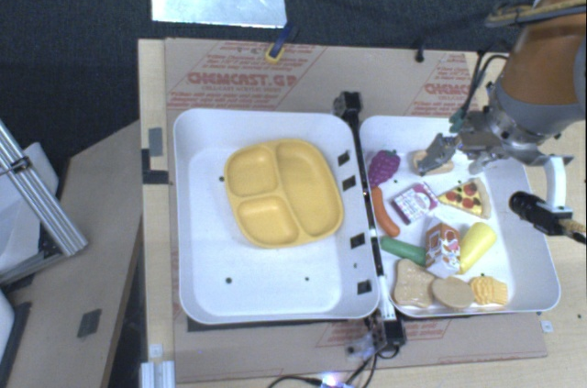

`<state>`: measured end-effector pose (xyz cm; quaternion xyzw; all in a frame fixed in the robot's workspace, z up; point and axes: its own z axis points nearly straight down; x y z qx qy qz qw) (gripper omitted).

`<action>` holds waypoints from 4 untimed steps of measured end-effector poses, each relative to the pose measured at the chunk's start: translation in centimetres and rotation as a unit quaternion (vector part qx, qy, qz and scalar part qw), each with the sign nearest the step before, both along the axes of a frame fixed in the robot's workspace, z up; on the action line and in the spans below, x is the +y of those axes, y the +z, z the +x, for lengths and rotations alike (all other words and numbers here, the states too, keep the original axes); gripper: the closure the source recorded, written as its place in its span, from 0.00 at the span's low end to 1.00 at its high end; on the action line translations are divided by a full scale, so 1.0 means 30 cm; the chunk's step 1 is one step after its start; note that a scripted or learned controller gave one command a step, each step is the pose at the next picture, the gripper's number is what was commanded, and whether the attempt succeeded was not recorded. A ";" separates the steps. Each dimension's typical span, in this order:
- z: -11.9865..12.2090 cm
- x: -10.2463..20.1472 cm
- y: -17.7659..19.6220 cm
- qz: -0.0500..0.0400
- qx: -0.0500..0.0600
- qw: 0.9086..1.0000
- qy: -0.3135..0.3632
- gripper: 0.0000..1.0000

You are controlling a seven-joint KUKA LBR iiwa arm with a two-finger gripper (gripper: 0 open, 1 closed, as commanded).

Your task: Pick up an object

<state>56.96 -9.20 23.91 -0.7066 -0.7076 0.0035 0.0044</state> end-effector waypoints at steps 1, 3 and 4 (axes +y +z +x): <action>0.008 0.000 0.021 -0.001 -0.006 1.000 0.001 0.00; -0.014 -0.001 -0.392 0.000 -0.004 1.000 0.000 0.00; -0.003 -0.011 -0.500 -0.003 -0.010 1.000 -0.002 0.00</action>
